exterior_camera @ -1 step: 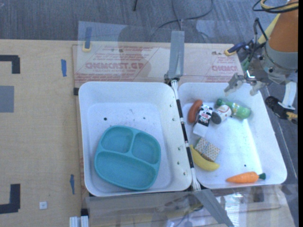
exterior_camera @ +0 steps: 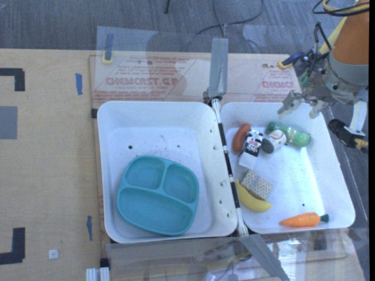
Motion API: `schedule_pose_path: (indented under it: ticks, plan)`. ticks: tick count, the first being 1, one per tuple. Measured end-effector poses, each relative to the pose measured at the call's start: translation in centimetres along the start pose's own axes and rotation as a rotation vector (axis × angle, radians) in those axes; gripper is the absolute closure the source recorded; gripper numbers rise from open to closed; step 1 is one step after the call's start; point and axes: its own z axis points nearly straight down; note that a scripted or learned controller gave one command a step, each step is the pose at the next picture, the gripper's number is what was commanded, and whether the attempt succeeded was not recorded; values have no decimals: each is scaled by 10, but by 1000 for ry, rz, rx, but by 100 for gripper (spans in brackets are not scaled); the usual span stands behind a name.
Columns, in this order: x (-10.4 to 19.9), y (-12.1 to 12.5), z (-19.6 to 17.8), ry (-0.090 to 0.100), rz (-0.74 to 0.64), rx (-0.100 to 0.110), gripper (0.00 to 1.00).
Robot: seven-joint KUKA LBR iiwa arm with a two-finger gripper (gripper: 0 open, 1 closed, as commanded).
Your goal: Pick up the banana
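grey carpet and loose cables lay behind the wooden bench (exterior_camera: pixel 47 157), where two white bins sat side by side. the left bin (exterior_camera: pixel 111 116) held a teal divided plate (exterior_camera: pixel 157 195). the banana (exterior_camera: pixel 252 199) lay in the right bin (exterior_camera: pixel 328 174), near its front left corner, hard against the divider, with a patterned sponge block (exterior_camera: pixel 256 184) touching its upper side. my gripper (exterior_camera: pixel 306 105) hung over that bin's far edge with its fingers spread wide, holding nothing, well apart from the fruit. i judged the approach step was in hand: i needed to travel toward the front left, descend on the banana's lower, uncovered curve, and close across its narrow width, clear of the block and the divider wall.
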Motion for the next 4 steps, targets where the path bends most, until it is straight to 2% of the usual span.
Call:
schedule_pose_path:
  ticks: [1,2,3,4]
  plan:
    - [62,14,65,0,-450,-1,0]
    - [38,-41,110,-8,-464,-34,0]
    - [50,-133,134,-12,-572,-31,0]
    - [145,-152,75,7,-629,1,0]
